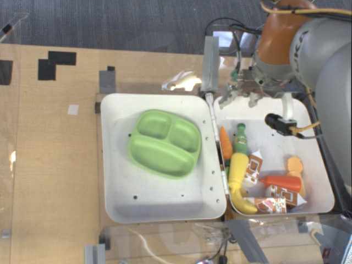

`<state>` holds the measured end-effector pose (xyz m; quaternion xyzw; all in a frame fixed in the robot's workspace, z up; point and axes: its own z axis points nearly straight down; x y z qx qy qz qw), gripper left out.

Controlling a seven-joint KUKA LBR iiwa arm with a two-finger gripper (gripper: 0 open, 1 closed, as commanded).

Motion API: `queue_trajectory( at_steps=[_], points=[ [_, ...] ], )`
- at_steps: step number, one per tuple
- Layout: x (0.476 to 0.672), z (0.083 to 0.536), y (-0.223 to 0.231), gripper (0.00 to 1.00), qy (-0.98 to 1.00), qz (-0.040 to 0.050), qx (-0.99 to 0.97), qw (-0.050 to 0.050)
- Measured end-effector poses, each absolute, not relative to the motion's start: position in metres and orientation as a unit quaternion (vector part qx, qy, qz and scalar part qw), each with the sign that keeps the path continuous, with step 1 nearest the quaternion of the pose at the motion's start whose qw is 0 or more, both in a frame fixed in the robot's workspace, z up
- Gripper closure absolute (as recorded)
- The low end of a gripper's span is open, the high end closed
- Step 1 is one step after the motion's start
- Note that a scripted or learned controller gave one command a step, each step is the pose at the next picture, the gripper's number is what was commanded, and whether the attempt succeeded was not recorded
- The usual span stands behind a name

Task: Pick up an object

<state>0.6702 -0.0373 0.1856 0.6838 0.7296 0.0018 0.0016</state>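
Objects in right bin (316, 202): two carrots, one banana (237, 181).

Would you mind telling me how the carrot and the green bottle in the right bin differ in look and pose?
The carrot is orange and tapered, while the green bottle is green with a darker cap. The carrot lies right along the bin's left wall, whereas the bottle lies just to its right. Both lie flat in the right bin, near the yellow banana.
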Motion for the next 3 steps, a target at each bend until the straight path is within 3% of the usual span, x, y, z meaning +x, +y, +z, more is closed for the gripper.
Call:
queue_trajectory(
  at_steps=[1,2,3],
  points=[
    [0.667,0.123,-0.089,0.0,0.645,0.0009,0.765,0.001],
    [0.622,0.089,-0.108,0.0,0.617,0.0033,0.787,0.003],
    [0.625,0.1,-0.106,1.0,0.617,0.0067,0.787,0.003]
  ],
)
